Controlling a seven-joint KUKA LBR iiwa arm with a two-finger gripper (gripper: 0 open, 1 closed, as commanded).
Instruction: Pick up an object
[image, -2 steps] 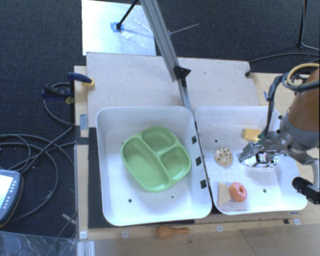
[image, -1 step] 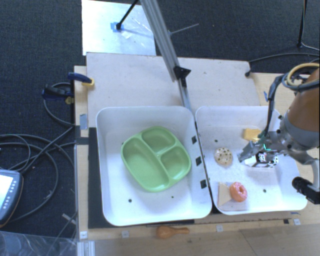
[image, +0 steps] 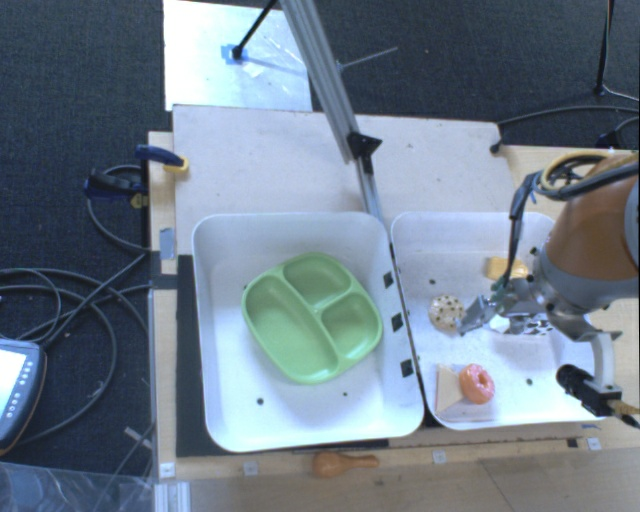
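Here we find our gripper (image: 478, 315) low over the right bin (image: 420, 240), its fingers spread a little apart with nothing between them, the tips just beside a round speckled cookie (image: 446, 311) that lies on the bin floor. We take the cookie to be the nearest thing to pick, since the fingertips point at its right edge. We judge it light, stiff and flat, likely a toy piece with a hard, somewhat slick surface, so it could skid away if one finger meets it first. We would take hold across its width, one finger on each side of the rim, pressing down close to the floor so the flat disc does not slip out beneath us.

Nearer the front of the same bin sits a pink frosted donut (image: 477, 384), touching a pale wedge (image: 446, 389) on its left. A small yellow piece (image: 498, 267) lies farther back, partly hidden by the arm's cables. In the left bin (image: 215, 330) rests a green divided plate (image: 313, 317), well apart from our work.
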